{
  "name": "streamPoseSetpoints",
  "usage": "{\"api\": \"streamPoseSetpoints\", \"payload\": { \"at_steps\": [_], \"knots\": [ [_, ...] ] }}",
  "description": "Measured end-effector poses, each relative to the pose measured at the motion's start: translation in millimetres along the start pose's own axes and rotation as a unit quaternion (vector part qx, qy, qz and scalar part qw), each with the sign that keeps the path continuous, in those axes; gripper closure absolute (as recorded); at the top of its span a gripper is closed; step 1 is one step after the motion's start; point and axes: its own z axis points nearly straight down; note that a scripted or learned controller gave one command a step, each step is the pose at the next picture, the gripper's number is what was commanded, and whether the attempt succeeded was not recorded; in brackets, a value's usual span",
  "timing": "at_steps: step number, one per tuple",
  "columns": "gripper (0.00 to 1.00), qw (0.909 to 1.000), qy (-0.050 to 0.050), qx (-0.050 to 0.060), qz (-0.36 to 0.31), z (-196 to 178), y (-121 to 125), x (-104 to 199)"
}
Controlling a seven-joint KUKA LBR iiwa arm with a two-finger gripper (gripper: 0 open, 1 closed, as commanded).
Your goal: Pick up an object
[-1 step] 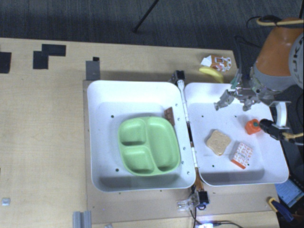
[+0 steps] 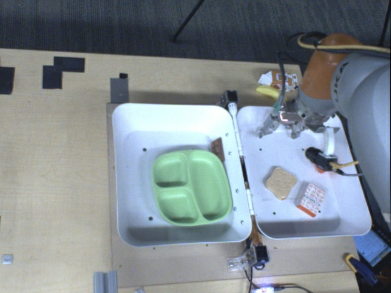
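Evidently spread, the gripper (image 2: 279, 127) shows two thin metal fingers (image 2: 266, 129) splayed apart with nothing between them, over the far end of the right bin (image 2: 351, 224), close to its back rim. Nearer the camera in that bin lie a tan pad (image 2: 280, 182), rough-looking with rounded corners, and just beside it to the right a small flat orange-and-white packet (image 2: 310, 199). The two do not touch and sit well apart from the gripper, with bare white floor around both. The left bin (image 2: 125, 182), smooth white with rounded corners, holds a glossy green tray (image 2: 191, 187) of three compartments, with a small brown piece (image 2: 216, 146) at the tray's far right edge, near the wall where the bins meet.
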Motion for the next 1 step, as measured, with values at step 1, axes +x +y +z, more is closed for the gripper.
{"api": "streamPoseSetpoints", "payload": {
  "at_steps": [1],
  "knots": [
    [0.00,1.0000,0.000,0.001,0.002,-27.5,-53.8,0.1]
  ]
}}
